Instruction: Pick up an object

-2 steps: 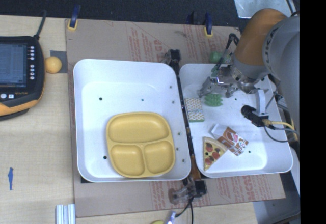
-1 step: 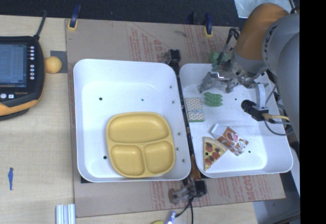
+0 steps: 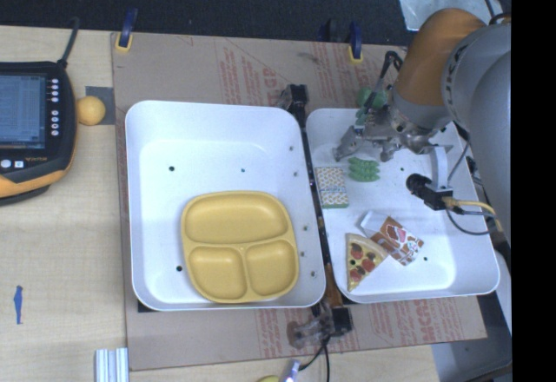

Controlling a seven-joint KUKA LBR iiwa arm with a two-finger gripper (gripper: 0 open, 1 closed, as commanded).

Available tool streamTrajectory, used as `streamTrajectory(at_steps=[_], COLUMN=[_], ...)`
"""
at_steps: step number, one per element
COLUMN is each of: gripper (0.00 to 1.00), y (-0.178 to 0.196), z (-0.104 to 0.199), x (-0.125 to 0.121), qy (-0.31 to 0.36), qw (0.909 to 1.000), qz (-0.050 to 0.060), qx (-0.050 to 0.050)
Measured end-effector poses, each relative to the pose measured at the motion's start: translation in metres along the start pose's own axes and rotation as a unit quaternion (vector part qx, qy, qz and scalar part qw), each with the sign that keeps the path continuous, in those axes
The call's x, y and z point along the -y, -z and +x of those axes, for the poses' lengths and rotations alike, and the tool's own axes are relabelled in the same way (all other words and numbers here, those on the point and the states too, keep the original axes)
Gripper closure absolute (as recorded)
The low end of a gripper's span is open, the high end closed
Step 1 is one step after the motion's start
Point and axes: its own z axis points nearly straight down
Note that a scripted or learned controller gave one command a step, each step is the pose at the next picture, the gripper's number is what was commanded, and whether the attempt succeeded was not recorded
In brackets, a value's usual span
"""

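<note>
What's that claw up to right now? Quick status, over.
Claw low in right bin, above green toy. Nothing seen gripped. Pizza slice and card lie nearby, clear of it. Yellow tray in left bin.

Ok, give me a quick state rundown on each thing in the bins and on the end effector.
End effector: low in the right bin, over the green toy; grip unclear.
Green toy: lying on the right bin floor.
Yellow tray: flat in the left bin, right way up.
Pizza slice: lying flat.
Patterned card: flat by the bin's left wall.
</note>
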Motion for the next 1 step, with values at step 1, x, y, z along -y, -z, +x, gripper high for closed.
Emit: streamTrajectory(at_steps=[1], gripper=[0.00], y=[0.0003], z=[-0.0074], x=[-0.0059], qy=[-0.001], qw=[1.0000], qz=[-0.002], qx=[0.000])
